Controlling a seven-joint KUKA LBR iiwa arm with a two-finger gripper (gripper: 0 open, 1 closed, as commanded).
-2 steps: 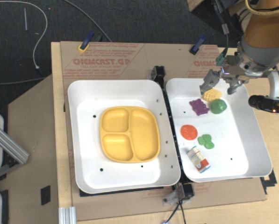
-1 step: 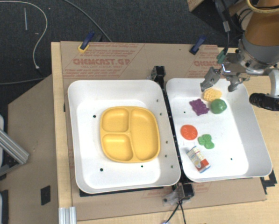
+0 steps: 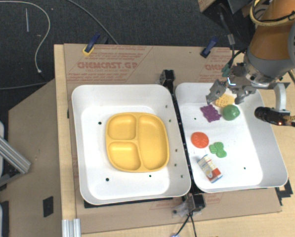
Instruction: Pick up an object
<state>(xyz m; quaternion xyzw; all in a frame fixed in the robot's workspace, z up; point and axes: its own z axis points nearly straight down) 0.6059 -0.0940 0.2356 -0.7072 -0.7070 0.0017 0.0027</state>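
- I see the gripper (image 3: 228, 91) low over the far end of the right bin (image 3: 266, 152); its fingers (image 3: 215, 94) are spread apart with nothing between them.
- Directly beneath the gripper lies a pale yellow, bumpy-surfaced piece (image 3: 225, 101), partly covered by the metal.
- Touching that piece on its near side is a smooth green rounded object (image 3: 231, 113); just beside it sits a purple, jagged-edged flat object (image 3: 210, 113).
- These three crowd together near the bin's far wall, leaving little room around any one of them.
- Further toward me, well apart from the cluster: a flat orange-red disc (image 3: 200, 139), a lobed green piece (image 3: 218, 149), and a small boxy carton (image 3: 209, 168) in white, red and blue, lying tilted.
- The right side of this bin is bare white floor, offering open room.
- The left bin (image 3: 88, 132) holds a glossy yellow plate (image 3: 137, 142) with three compartments and rounded corners, centred with clear margin all round.
- Both bins rest on a brown cardboard-covered worktop (image 3: 137, 63), held by blue clamps (image 3: 91, 44) at its far edge.
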